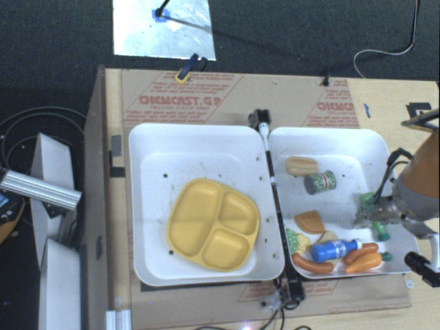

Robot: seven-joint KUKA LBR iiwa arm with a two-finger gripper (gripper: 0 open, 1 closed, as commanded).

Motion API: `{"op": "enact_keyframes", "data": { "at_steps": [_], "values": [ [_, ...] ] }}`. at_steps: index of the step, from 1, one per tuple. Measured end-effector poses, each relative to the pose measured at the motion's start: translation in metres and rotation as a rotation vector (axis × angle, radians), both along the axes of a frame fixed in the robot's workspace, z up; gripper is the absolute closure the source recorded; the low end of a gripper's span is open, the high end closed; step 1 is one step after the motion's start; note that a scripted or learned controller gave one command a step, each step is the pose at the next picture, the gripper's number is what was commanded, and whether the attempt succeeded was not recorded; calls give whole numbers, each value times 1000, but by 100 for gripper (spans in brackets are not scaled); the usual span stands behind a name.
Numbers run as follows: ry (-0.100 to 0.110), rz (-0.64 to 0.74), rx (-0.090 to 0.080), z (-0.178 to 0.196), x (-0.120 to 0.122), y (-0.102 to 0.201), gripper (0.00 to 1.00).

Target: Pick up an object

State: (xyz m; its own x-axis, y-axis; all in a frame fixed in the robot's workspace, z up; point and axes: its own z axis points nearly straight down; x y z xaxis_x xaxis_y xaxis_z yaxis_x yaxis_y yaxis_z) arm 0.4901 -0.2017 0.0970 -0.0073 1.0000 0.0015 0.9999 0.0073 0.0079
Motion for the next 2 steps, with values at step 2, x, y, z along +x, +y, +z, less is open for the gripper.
{"op": "enact_keyframes", "data": {
  "at_steps": [2],
  "values": [
    [5,-3,-2,16,65,-1,100]
  ]
}}
